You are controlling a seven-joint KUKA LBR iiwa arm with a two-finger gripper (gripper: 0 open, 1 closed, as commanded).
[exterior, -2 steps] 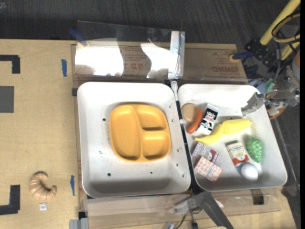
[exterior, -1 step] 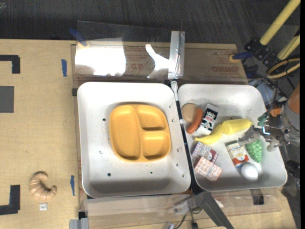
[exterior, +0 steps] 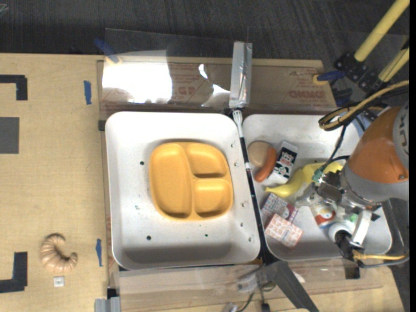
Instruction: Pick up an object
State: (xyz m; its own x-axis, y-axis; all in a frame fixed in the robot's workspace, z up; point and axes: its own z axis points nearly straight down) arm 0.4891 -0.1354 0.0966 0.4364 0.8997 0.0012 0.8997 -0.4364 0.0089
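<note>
My gripper (exterior: pixel 316 199) reaches down into the right bin (exterior: pixel 383 242) from the right, under the orange band of the arm. It hangs over a clutter of small objects. A yellow banana-shaped toy (exterior: pixel 294 182) lies just left of it. A black and white carton (exterior: pixel 284 161) and an orange-red sausage-like piece (exterior: pixel 264 166) sit farther left. Two pink patterned packets (exterior: pixel 283 229) lie at the bin's front left. A red and white item (exterior: pixel 323 217) sits right under the wrist, partly hidden.
The left bin (exterior: pixel 123 239) holds a yellow three-compartment tray (exterior: pixel 190 179). A croissant-like toy (exterior: pixel 57 252) lies on the bench at the far left. A clear sheet and a cardboard wall stand behind the bins. Yellow poles and cables run at the upper right.
</note>
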